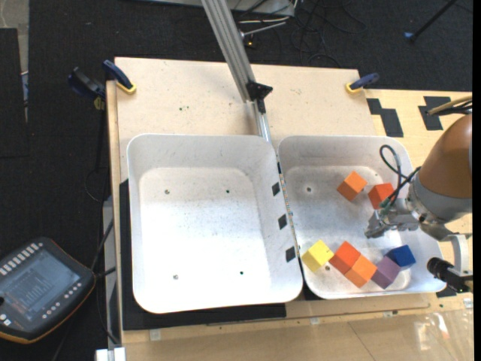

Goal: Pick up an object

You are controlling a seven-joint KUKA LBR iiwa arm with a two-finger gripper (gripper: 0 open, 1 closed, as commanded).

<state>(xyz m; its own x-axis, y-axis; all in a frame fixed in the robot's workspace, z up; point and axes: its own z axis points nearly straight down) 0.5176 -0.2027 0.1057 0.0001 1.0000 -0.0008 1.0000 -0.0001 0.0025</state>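
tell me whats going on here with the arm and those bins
The arm reaches from the right into the right bin, its gripper low among the blocks. Two orange blocks lie near it, with a red one at. Yellow, purple and blue blocks sit by the near wall. Nothing looks lifted yet.

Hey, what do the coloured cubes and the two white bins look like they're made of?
The cubes, such as the yellow cube and the blue cube, look like painted wood or dense foam: matte, flat faces, crisp edges, no glare. Which one, the view leaves open. The right bin and left bin look like thin moulded plastic: smooth, rounded corners, scuffed and speckled.
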